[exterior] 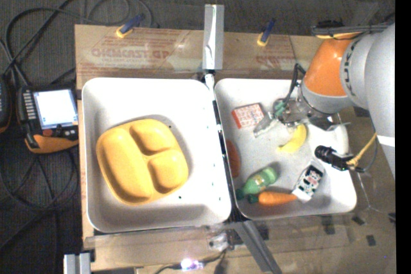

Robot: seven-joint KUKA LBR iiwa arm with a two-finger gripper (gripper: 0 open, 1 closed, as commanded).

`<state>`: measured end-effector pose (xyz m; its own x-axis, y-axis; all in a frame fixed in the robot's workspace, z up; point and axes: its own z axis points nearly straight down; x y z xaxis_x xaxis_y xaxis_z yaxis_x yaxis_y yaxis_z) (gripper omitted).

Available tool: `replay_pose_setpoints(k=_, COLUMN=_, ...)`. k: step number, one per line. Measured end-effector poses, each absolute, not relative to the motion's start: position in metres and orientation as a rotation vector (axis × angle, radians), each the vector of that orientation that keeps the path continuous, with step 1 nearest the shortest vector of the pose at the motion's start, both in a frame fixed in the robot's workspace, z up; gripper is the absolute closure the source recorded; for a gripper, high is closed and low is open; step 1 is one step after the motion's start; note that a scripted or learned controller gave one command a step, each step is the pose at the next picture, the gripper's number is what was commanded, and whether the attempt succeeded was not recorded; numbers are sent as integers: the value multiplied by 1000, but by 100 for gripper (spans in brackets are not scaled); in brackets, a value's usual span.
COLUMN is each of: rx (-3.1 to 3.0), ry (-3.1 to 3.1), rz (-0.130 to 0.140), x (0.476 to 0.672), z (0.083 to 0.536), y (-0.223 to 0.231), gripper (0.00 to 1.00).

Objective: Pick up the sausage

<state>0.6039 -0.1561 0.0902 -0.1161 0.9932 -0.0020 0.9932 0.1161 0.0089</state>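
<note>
The sausage [232, 158] is a short reddish-brown piece lying along the left wall of the right bin [334, 205], partly tucked under the divider rim. My gripper [268, 124] hangs over the upper middle of that bin, between a red patterned box [248, 115] and a banana [293, 138]. It is to the right of the sausage and further back, apart from it. I see nothing held in it.
A green bottle [259, 180], a carrot [277, 198] and a small white and black packet [309, 181] lie along the right bin's front. A yellow divided plate [142, 159] sits in the left bin [96, 96]. The arm's cables run at the right.
</note>
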Motion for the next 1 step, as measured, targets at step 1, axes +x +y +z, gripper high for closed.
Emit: replay_pose_setpoints(k=1, rx=2043, ry=2370, rz=6, x=604, z=91, y=-110, gripper=0)
